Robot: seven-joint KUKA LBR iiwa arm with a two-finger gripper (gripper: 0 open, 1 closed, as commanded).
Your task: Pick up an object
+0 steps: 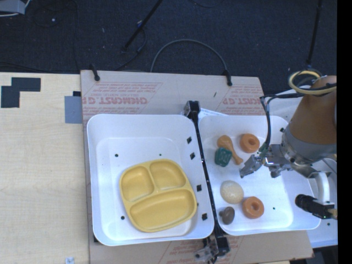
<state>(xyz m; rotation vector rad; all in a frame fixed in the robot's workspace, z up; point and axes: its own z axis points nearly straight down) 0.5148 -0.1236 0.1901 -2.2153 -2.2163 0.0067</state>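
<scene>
yellow tray lies long axis slanting left to lower right.

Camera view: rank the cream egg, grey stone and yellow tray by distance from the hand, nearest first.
From the hand:
1. Cream egg, just below-left of it, right bin.
2. Grey stone, lower still, front-left corner of the right bin.
3. Yellow tray, across the divider, left bin.

divided plate in left bin; two rings, egg, stone in right bin.
</scene>
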